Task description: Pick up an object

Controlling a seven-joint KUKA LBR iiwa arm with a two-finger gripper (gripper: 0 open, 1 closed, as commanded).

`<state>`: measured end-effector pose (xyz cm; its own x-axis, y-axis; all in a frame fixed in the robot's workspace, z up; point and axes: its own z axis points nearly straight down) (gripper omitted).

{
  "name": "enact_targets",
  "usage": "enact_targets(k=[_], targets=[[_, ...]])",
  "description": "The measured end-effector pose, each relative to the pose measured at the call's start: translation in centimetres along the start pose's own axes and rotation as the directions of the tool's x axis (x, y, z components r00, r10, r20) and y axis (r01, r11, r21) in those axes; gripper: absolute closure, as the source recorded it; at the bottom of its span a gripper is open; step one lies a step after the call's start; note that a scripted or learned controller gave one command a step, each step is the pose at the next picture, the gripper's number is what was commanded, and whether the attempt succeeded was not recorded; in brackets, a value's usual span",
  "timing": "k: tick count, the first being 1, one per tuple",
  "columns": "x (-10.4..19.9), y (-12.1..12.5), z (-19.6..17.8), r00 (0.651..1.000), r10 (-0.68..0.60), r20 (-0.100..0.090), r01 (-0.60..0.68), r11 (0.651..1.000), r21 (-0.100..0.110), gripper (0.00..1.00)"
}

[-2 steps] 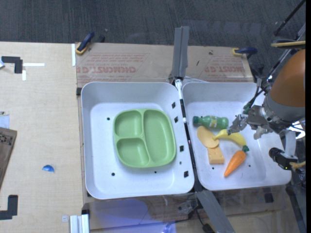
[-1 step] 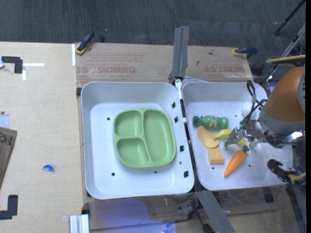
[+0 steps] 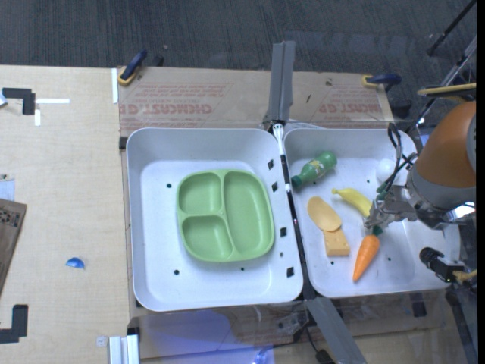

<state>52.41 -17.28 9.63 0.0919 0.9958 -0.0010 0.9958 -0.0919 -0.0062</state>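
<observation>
A grey arm with an orange band reaches in from three o'clock, its claw (image 3: 377, 220) poised low in the right bin (image 3: 394, 279), at the leafy top of a toy carrot (image 3: 364, 257); whether the claw is open or closed cannot be told. Around it lie a banana (image 3: 353, 199) at eleven o'clock, a green bottle (image 3: 314, 169) further toward ten, and a yellow chip (image 3: 324, 214) and cheese wedge (image 3: 336, 243) toward nine. In the left bin (image 3: 148, 203) on the counter (image 3: 61, 203), a green divided plate (image 3: 226, 215) sits at centre.
</observation>
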Motion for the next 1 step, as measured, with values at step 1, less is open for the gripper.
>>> enact_targets(k=[1], targets=[[2.53,7.03,0.71,1.0,-0.014,-0.001,0.014,1.0,-0.002,1.0]])
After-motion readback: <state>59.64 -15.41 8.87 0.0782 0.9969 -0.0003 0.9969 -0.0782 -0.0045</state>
